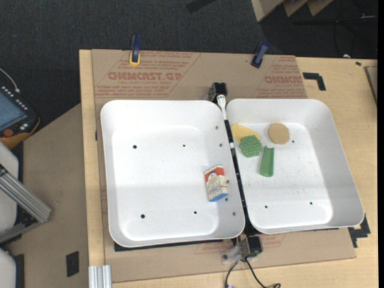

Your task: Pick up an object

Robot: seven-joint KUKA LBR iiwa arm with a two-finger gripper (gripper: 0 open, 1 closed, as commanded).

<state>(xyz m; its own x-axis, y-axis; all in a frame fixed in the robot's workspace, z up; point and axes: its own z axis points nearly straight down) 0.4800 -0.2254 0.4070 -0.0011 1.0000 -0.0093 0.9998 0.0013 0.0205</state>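
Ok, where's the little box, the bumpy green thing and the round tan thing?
little box [216,184], camera view, middle of its printed top face.
bumpy green thing [250,146], camera view, centre of its bumpy top.
round tan thing [278,133], camera view, centre of the disc.

A: left bin [120,161] — access?
B: mostly open floor. Only obstacle is small carton [216,184], near the right wall by the divider.
A: right bin [336,161]?
B: crowded upper-left: yellow piece [240,130], green bumpy obj [250,146], green stick [266,161], tan disc [278,133], all close together. Lower half + right side free.
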